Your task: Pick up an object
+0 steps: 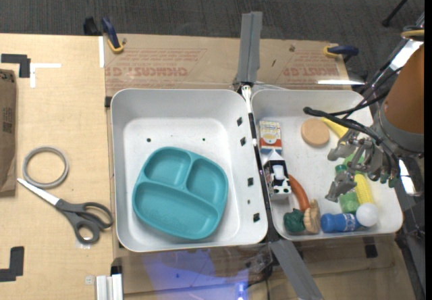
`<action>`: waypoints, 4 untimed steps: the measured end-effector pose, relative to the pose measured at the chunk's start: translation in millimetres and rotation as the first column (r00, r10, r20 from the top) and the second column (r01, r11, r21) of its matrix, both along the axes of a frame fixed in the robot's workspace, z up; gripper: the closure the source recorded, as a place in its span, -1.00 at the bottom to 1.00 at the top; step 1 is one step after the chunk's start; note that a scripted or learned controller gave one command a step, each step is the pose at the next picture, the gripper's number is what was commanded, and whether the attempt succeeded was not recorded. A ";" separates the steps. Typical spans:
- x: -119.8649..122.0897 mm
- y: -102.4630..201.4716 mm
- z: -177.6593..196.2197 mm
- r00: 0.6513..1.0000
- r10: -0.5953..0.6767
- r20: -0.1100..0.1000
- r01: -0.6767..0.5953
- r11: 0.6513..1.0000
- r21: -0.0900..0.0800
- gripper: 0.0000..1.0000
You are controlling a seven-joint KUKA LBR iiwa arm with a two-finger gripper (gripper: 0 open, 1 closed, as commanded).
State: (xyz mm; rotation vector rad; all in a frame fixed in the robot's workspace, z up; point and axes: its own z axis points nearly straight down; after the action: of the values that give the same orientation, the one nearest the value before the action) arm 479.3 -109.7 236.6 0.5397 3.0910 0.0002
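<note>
Several toys are crowded in the right bin [317,99], so the gripper [341,171], fingers spread and nothing held, is best lowered squarely astride the corn cob [364,190] just beside it, then closed.

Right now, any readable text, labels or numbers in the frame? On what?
Cardboard sheet behind the bins: large red print, upside down and too blurred to quote.
Small carton in the right bin: label graphics, text too small to read.
Blue bottle: no readable text.
Nothing else carries text.
</note>
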 end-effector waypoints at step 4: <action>75.3 13.9 -135.5 0.982 -0.188 -0.002 0.188 0.982 0.000 1.00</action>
State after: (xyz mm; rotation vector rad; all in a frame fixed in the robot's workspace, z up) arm 554.7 -95.8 101.2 0.8290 3.0279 -0.0009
